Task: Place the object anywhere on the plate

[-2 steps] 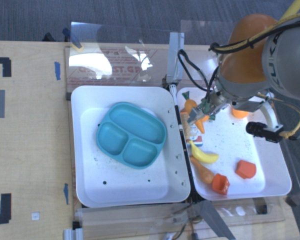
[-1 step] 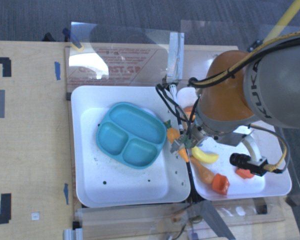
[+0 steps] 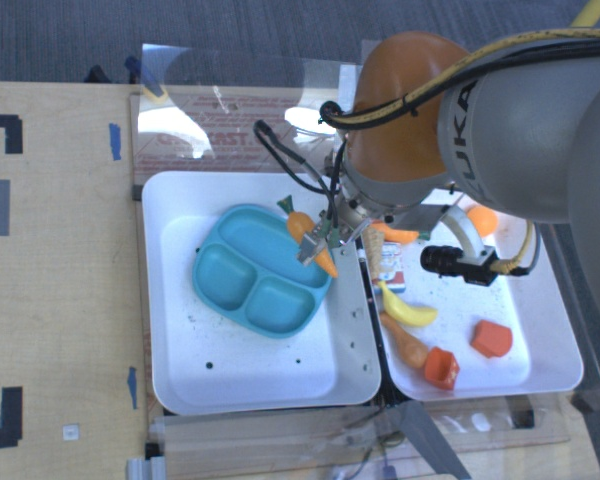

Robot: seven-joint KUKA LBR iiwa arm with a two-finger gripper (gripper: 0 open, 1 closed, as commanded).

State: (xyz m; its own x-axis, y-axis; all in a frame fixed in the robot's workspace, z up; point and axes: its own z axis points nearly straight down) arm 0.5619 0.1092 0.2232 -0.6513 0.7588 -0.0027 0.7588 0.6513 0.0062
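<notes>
A blue plate [image 3: 248, 276] with three compartments lies tilted in the left white bin [image 3: 180, 368]. At the plate's upper right edge, my gripper [image 3: 318, 244] hangs with its fingers closed around a toy carrot [image 3: 302, 228], orange with a green top. The carrot sits just over the plate's right rim, beside the wall between the two bins. The big grey arm with its orange band [image 3: 410, 108] covers the area above and behind the gripper.
The right bin [image 3: 550, 358] holds a yellow banana [image 3: 410, 311], a red pepper [image 3: 441, 367], an orange-red block [image 3: 492, 339], an orange piece [image 3: 483, 220] and a small packet [image 3: 390, 263]. A black fitting [image 3: 460, 262] juts from the arm over that bin.
</notes>
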